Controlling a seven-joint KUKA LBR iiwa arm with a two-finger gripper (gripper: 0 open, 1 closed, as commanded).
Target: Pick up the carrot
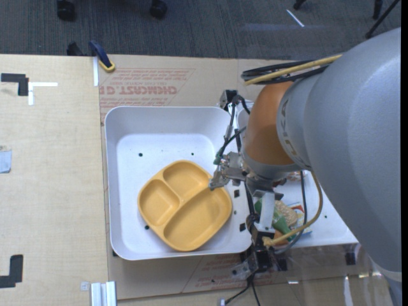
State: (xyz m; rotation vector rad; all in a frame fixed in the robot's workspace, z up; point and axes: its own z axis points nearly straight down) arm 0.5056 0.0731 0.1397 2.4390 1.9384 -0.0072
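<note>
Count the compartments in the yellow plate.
3. The yellow plate lies in the left bin: two small compartments on its left half, one toward the back and one nearer the front-left, and one large compartment along its right side, beside the arm.

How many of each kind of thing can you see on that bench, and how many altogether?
White bins: 2, left bin and right bin
Yellow divided plate: 1
Small items partly hidden under the arm: cannot count
Total clearly countable: 3
</note>
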